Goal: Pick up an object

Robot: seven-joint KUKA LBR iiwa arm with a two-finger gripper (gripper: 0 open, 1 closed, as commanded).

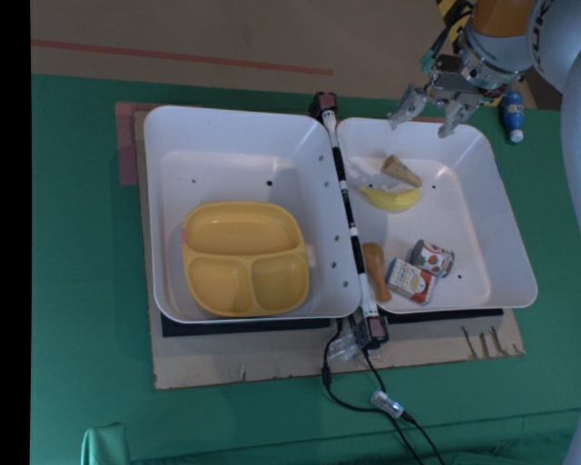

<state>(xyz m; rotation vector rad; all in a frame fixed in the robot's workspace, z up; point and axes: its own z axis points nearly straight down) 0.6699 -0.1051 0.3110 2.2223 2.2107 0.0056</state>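
End effector [427, 116] is up at the far edge of the right bin [495, 195], hanging above the rim with its two fingers spread apart and nothing between them, so it's released. The grey arm with the orange band [501, 20] comes in from the upper right corner.

Stuff to grab is all in that right bin. Closest to the end effector is an ice cream cone [400, 170], lying on its side just below and a bit left of the fingers, clearly apart from them. Right under the cone is a banana [390, 197], near it, maybe touching, hard to tell at this angle. Further down toward the near side there's a small can [433, 258] tipped over, a little printed box [410, 280] right beside it, and a brownish long thing [376, 270], possibly a toy drumstick, against the divider side of the bin.

Left bin [227, 145] has a yellow divided plate [245, 258] sitting in its near half. A small blue bottle [513, 116] sits on the green tabletop [82, 227] just past the right bin's far corner, next to the arm.
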